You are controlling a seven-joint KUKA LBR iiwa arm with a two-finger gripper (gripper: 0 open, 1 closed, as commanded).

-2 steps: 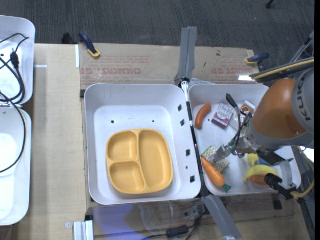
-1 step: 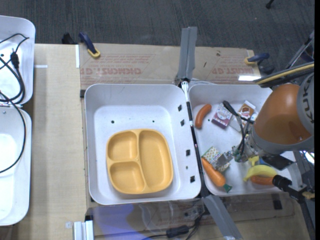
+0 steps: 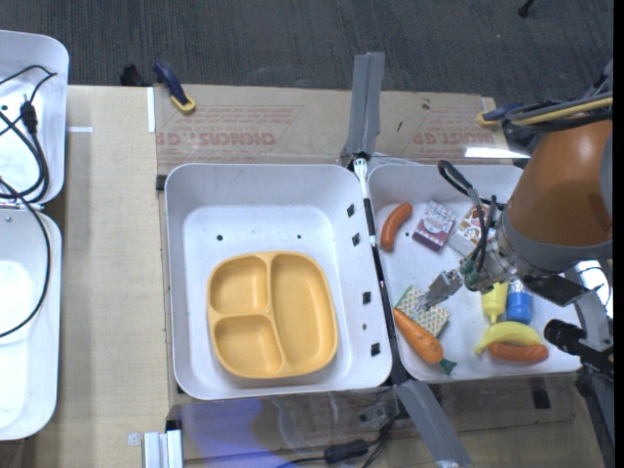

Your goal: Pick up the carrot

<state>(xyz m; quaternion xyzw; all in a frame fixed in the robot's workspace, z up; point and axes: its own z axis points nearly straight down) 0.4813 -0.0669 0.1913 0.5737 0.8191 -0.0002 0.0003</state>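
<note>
Camera view. The carrot (image 3: 419, 336) lies in the right bin (image 3: 409, 178), close against its left wall and toward the near edge. It is set at a slant, thick orange end up and to the left, green stub (image 3: 448, 365) down and to the right. A small patterned packet (image 3: 423, 308) lies just beside its upper end, touching or slightly overlapping it.

The gripper (image 3: 447, 284) hangs above that packet, a little up and right of the carrot, reaching in from the arm (image 3: 561, 193) on the right. Nothing is seen between its fingers. Whether they stand wide or narrow cannot be told from this angle.

Other contents of the right bin: a sausage (image 3: 394, 224), a small box (image 3: 435, 225), a banana (image 3: 507, 334), a blue and yellow bottle (image 3: 511, 302). The left bin holds a yellow divided plate (image 3: 273, 313).

Assessment of handling: the carrot looks like a toy, so probably light, stiff and smooth, and liable to roll or slip out of a loose pinch. Its taper argues for a hold across the thicker middle, fingers set square to its long axis. The bin wall on one side and the packet at the upper end leave little room; a finger could land on either.
</note>
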